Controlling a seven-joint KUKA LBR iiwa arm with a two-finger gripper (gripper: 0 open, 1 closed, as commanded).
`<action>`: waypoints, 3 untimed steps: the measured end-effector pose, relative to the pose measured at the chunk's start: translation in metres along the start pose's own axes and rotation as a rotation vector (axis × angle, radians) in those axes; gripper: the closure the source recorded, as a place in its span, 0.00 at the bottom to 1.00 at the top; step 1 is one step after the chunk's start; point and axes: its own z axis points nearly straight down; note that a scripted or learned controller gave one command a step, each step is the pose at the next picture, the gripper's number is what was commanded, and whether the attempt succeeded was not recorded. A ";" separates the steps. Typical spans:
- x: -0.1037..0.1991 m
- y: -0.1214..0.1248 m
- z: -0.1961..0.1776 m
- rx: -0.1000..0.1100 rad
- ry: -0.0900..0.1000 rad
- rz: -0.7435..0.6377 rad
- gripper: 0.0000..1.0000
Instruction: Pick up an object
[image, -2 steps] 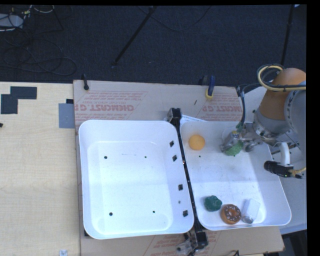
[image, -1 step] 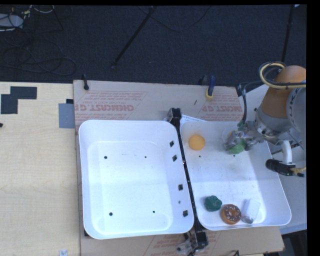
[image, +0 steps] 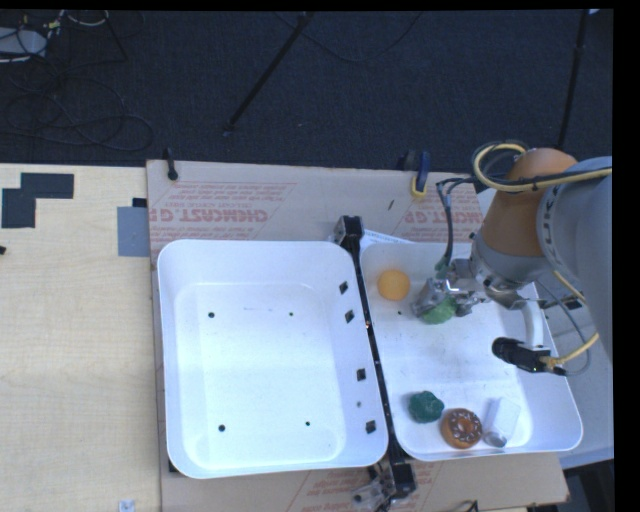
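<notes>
Hovering: tool (image: 438, 297) right of centre frame | green object (image: 437, 314) directly beneath, touching | grip state: cannot tell | orange ball (image: 393, 285) just left.

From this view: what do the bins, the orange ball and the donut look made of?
Bins: likely moulded plastic, smooth white with a slight sheen, rounded rims. Orange ball: matte, even colour, perhaps foam or rubber; can't tell. Donut: brown with speckled topping, probably a plastic or rubber toy; too small to be sure.

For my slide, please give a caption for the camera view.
Gripper at a green object in the right bin, beside an orange ball.
</notes>
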 end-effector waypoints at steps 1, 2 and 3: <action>0.105 0.007 -0.105 -0.005 0.002 -0.005 1.00; 0.142 -0.062 -0.098 0.009 0.002 0.001 1.00; 0.208 -0.044 -0.098 0.003 0.002 -0.002 1.00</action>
